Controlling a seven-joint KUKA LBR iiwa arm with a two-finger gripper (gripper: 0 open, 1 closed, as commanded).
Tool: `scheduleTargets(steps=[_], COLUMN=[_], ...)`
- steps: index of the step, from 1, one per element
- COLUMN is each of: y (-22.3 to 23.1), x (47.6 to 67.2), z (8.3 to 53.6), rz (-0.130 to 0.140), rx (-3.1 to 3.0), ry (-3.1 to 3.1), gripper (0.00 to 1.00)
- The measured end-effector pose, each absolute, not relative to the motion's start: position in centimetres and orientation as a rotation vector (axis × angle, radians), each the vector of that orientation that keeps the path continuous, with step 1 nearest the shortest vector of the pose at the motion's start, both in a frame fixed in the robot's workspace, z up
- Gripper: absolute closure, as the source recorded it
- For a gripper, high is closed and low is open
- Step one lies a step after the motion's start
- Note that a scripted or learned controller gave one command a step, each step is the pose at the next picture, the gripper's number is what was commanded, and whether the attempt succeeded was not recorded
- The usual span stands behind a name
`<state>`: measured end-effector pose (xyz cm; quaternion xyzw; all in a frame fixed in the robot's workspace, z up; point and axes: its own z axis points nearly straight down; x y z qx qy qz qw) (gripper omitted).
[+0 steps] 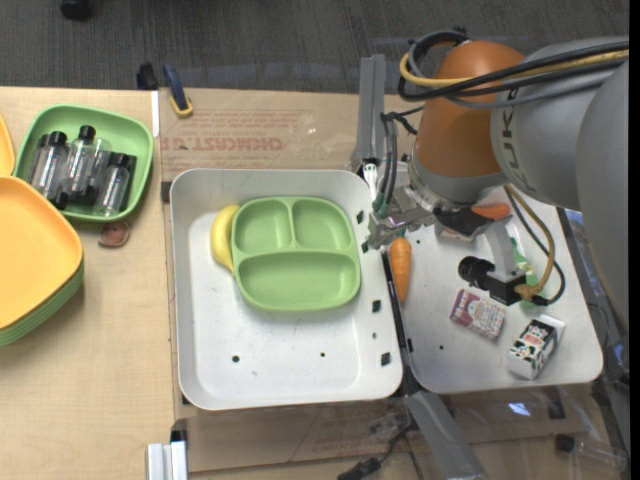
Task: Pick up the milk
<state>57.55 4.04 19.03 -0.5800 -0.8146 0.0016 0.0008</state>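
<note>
Milk (531, 347), a small carton, lies tilted near the right bin's (440, 368) front right corner, just beside a pink packet (479, 313). End effector (385, 230) sits at that bin's left rim above a carrot (400, 266), well apart from the milk; whether it is spread, I cannot tell. Left bin (200, 348) holds a green divided plate (296, 251).

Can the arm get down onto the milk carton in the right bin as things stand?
Probably yes. The milk carton lies at the near right corner of the right bin with bare floor around it; the pink packet sits apart, and nothing covers it.
</note>
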Motion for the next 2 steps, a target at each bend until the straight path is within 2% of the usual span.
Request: scheduleTargets(steps=[1,2], y=[3.0,-0.1], x=[58.6,59.0], z=[19.1,20.1], rz=[0.003,0.002], rx=[-1.760,-1.471], ry=[-2.603,-2.777], gripper=[1.00,1.00])
